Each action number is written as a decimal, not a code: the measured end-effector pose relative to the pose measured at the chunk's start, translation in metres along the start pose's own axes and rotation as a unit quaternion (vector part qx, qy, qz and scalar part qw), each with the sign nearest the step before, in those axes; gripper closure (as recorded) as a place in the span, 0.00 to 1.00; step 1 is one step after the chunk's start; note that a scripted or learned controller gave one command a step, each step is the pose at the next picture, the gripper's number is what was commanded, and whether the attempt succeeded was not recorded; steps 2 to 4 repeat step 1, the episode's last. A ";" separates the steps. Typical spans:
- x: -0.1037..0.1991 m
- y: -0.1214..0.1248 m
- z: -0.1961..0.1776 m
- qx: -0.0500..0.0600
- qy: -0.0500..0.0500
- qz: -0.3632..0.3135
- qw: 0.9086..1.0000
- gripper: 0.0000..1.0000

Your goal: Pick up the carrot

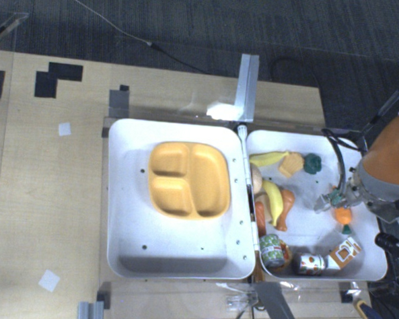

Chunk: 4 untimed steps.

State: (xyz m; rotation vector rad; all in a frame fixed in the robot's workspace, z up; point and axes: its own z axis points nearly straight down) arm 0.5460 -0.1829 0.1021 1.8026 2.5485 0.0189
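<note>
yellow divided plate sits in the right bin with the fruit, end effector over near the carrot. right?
Not quite. The camera view shows the yellow divided plate alone in the left bin; the fruit is in the right bin. The end effector is indeed beside the carrot.

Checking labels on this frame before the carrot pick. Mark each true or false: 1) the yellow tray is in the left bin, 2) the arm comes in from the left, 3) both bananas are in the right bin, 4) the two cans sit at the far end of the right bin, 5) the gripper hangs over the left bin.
1) The yellow tray is in the left bin. True.
2) The arm comes in from the left. False: the arm reaches in from the right.
3) Both bananas are in the right bin. True: one banana lies near the far edge, another beside the carrot.
4) The two cans sit at the far end. False: the green can and the other can are at the near end.
5) The gripper hangs over the left bin. False: the gripper is over the right bin.
</note>
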 end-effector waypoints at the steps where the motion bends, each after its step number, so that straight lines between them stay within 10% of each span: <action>1: 0.024 -0.048 0.010 0.003 -0.001 -0.098 0.995 1.00; 4: 0.024 -0.048 0.010 0.003 -0.001 -0.098 0.995 1.00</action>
